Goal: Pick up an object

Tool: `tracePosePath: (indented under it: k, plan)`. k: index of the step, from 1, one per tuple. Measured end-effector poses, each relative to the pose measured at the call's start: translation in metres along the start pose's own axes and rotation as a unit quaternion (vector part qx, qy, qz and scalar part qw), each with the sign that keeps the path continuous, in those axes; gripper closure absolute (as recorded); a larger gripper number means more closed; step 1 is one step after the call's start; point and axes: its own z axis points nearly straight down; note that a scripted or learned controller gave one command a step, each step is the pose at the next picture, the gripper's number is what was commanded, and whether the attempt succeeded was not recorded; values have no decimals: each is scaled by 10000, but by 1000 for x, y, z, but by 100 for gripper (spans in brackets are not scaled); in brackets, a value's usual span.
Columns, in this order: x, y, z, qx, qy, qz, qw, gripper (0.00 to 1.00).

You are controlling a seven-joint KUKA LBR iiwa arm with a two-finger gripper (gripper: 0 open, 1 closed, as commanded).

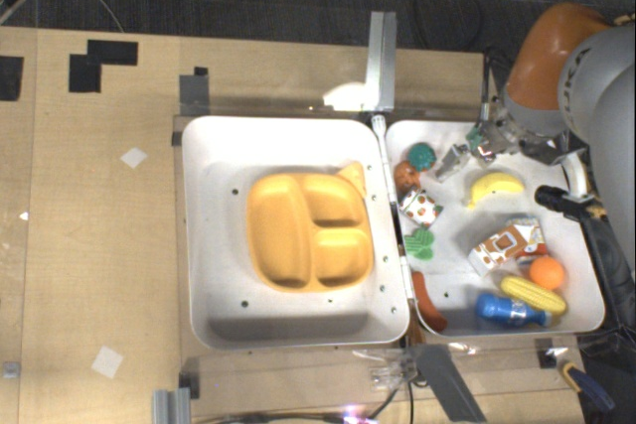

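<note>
1. End effector [459,157] low in right bin [594,308], just beside banana [495,186]; finger state cannot be told.
2. Nothing visibly held, probably.
3. Advice: centre over banana, avoid teal ball [421,155].

2 white bins [199,243], 1 yellow divided tray [308,228] in the left-of-frame one, and roughly 10 small items in the right-of-frame one: 1 teal ball [421,155], 1 banana [495,186], 1 orange [546,272], 1 corn cob [534,294], 1 blue bottle [508,310], 1 brown-white carton [507,244], 1 green piece [419,244], rest unclear.
</note>
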Motion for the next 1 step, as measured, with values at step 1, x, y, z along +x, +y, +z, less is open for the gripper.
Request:
tracePosePath:
  k: [1]
  plan:
    - [-4,0,0,-6,37,131,9999,0]
